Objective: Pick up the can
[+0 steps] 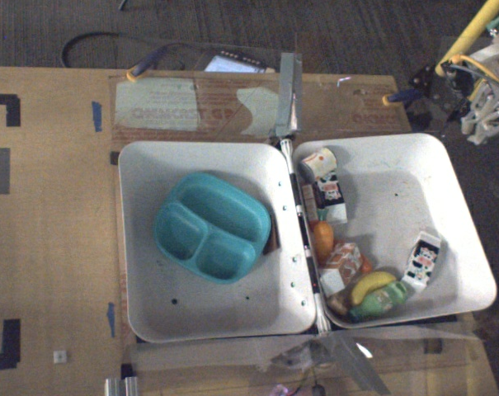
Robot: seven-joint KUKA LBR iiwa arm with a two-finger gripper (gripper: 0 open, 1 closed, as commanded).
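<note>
The can appears to be the slim white cylinder with black patches (422, 261). It lies on its side in the right white bin (459, 196), apart from the clutter. Expect it to be light, rigid, smooth and prone to rolling, so grasp across mid-body. My gripper (478, 97) is well clear, beyond the bin's far right corner. I cannot tell whether it is open or closed.

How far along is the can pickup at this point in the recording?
Done: nothing visible yet. In hand: the gripper sits beyond the far right corner of the right bin, not above its contents. Left: the whole approach, grasp and lift. The items, among them a banana and an orange, all lie in that bin, mostly along its left wall. I cannot tell which one is the can.
</note>
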